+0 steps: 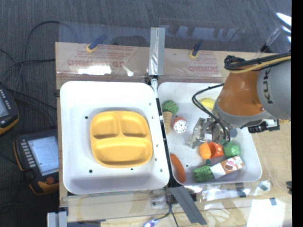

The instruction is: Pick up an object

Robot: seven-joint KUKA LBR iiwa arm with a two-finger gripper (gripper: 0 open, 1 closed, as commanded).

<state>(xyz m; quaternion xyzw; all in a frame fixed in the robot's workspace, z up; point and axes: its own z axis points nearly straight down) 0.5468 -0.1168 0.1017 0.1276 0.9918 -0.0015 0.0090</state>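
**Over the right bin, poised for a pick**

Low over the right shallow white plastic bin (251,169), at three o'clock from the bench's (71,56) middle: grey arm with orange wrist band (241,96), metal two-finger gripper (207,135) hanging above a heap of toy food. Jaws too blurred against the clutter to call wide or narrow; cannot tell. Nothing visibly held.

Nearest candidates, just at five o'clock of the jaws: small orange round toy (205,151), touching a red piece (216,149) and a green round piece (231,149). Best approach, probably: straight down on one piece, away from the bin wall, closing across its narrow side to avoid pinching two neighbours together.

Count in the right bin, as far as visible: one white red-spotted ball (180,126), one cone with green top (168,112), one yellow piece (207,103) half hidden by the arm, one long orange-red piece (177,167), one dark green knobbly piece (202,173), one white printed carton (228,166).

Left white bin (71,141): one yellow divided plastic tray (121,138), three compartments.
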